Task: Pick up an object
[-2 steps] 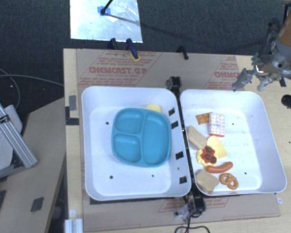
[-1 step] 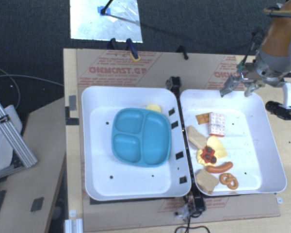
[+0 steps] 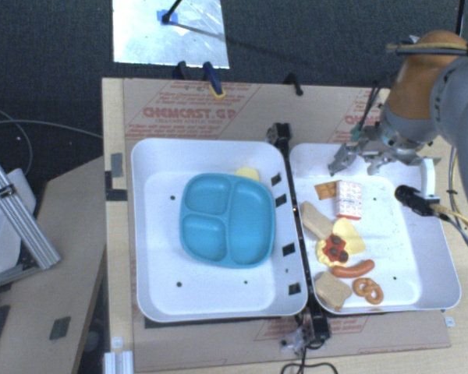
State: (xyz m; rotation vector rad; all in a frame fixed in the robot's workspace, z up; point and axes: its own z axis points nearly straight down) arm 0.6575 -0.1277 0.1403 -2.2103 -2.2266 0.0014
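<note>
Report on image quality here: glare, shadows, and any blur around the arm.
Camera view: strong glare whitens the shiny sheet at top; the white bins are evenly lit, with the blue tray casting only a soft shadow; the food items read fairly sharp; the gripper looks soft, its fingers hard to resolve; the arm at right is bright and slightly blurred.

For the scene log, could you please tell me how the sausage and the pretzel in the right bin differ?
The sausage is a smooth, reddish, slightly curved tube; the pretzel is a tan, knotted loop with holes. The sausage lies nearer the bin's middle, the pretzel nearer its front wall. Both lie flat in the right bin, apart from the gripper.
</note>
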